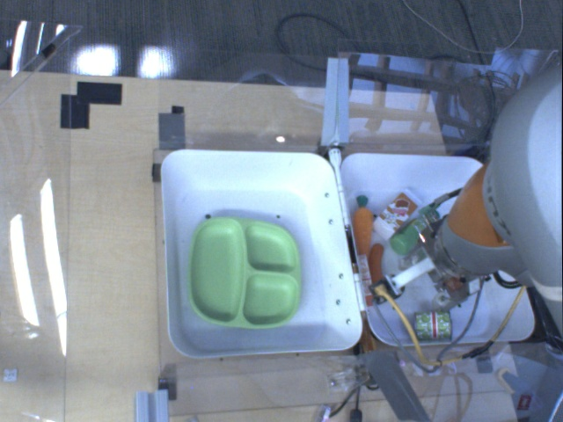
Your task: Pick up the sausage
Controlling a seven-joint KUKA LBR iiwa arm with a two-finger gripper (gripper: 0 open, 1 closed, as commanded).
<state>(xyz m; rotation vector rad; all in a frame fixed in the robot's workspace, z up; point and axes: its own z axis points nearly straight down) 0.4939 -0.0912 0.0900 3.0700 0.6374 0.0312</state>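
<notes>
Pale wood worktop (106, 262) carries two shallow white bins side by side, and we take the left bin (176, 236), which holds a green divided plate (246, 271), as our landmark. Just past its right wall, in the right bin (519, 323), lies the sausage (376, 262): a short reddish-brown cylinder, smooth and rounded at the ends, lying roughly along that wall. A carrot (362, 225) sits just behind it, with a small printed packet (400, 207) and a green-labelled can (432, 325) farther right of the wall.

We judge the task as barely begun. The sausage rests on the bin floor, not lifted, and nothing is visibly clamped on it. The gripper (413, 258) hangs low over the right bin, just beside the sausage, with cables draped around it. We cannot tell how the gripper is set from this angle. Reaching, closing and lifting are all left, as far as we can see.
</notes>
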